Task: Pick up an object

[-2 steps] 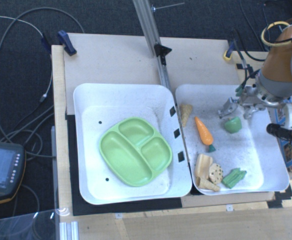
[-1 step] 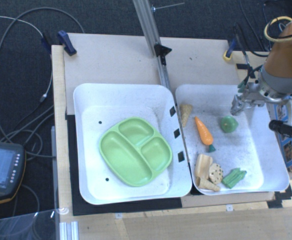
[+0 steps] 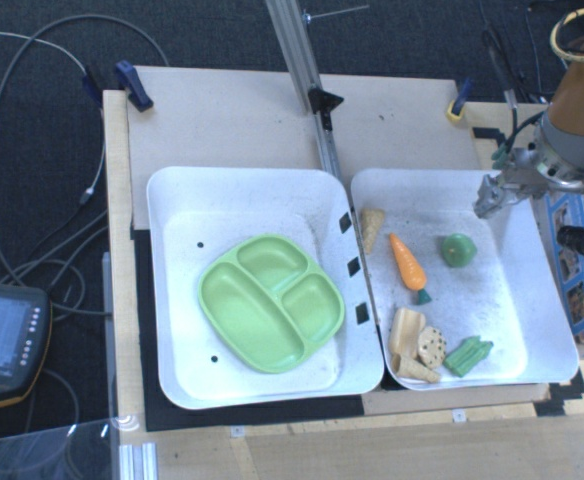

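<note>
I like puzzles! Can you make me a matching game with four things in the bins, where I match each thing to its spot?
Things:
1. green plate
2. carrot
3. green ball
4. green leafy toy

Places:
A. near the front edge of the right bin
B. middle of the right bin, lying slanted
C. in the left bin
D. right of the carrot, nearest the tool

Pairs: 1-C, 2-B, 3-D, 4-A

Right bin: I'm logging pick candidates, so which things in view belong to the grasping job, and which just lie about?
Job:
gripper
green ball
carrot
green block
tan wedge
cheese pieces

Lying about:
green divided plate
blue clamp
handheld controller
</note>
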### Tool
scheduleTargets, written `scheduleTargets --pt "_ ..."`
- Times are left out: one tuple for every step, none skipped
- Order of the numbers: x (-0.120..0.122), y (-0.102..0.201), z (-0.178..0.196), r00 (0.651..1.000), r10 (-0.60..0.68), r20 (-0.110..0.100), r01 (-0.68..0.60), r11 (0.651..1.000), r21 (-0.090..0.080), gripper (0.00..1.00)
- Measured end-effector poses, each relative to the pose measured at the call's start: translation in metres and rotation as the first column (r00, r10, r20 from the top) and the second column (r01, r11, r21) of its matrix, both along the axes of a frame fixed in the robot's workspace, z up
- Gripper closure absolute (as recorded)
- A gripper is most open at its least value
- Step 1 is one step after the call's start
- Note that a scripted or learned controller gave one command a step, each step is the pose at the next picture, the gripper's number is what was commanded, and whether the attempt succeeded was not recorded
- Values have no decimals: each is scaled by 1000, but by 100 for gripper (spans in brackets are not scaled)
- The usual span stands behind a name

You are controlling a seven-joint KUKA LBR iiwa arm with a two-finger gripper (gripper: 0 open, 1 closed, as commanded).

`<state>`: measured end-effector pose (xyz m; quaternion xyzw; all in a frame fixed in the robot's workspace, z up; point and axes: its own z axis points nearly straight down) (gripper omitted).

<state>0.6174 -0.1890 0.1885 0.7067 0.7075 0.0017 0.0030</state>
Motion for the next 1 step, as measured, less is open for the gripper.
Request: scheduleTargets --pt "1 0 20 1000 0 -1 0 1000 1 100"
